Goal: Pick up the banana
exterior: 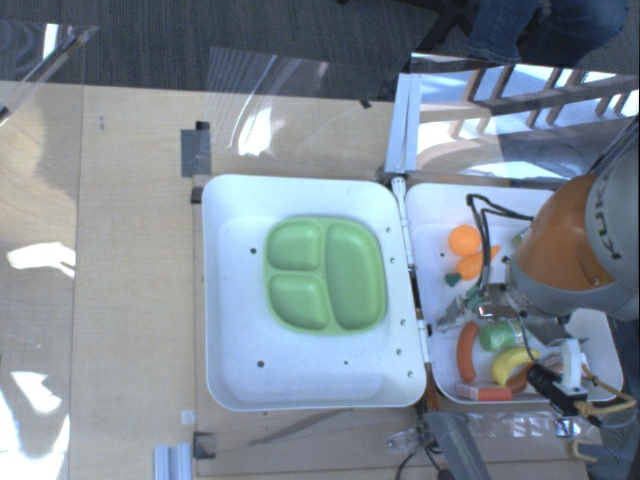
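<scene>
Your banana (pixel 510 366), curved smooth yellow, lies lower right in the right bin (pixel 430 208), beside a red sausage shape (pixel 466 352). Jaws' state: cannot tell. Glossy green sectioned plate (pixel 327 274) fills left bin (pixel 235 368).

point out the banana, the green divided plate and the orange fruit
banana (pixel 509 366): camera view, on its yellow middle
green divided plate (pixel 327 274): camera view, on the ridge between its compartments
orange fruit (pixel 464 239): camera view, on its round top

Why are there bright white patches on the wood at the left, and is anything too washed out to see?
Camera view: the patches are light reflected off the bench, with more glare on the clear panel behind; the left bin is bright but its green tray reads clearly; the banana is small, partly hidden by the arm.
</scene>
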You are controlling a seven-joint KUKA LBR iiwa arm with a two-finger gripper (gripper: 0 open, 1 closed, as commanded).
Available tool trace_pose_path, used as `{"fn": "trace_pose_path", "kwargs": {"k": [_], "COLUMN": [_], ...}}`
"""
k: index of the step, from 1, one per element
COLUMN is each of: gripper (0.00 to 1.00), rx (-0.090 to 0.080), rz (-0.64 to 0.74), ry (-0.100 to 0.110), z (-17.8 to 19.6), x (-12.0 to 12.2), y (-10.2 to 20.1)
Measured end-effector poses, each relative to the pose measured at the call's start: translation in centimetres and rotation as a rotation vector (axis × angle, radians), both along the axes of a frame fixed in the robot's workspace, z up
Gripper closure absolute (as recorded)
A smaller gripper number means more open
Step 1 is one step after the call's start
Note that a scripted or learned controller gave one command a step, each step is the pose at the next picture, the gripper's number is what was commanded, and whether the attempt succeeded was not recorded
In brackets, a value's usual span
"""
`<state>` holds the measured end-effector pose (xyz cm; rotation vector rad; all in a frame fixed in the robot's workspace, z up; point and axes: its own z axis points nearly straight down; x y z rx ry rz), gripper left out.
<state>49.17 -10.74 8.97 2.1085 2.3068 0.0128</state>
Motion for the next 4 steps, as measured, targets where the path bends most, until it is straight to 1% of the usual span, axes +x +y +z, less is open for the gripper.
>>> {"fn": "trace_pose_path", "kwargs": {"k": [3, 4], "gripper": [0.0, 1.0], "rx": [0.0, -0.001], "rz": [-0.028, -0.022], "ry": [-0.002, -0.01], "z": [0.0, 1.2], "x": [0.0, 0.4], "y": [0.2, 0.2]}}
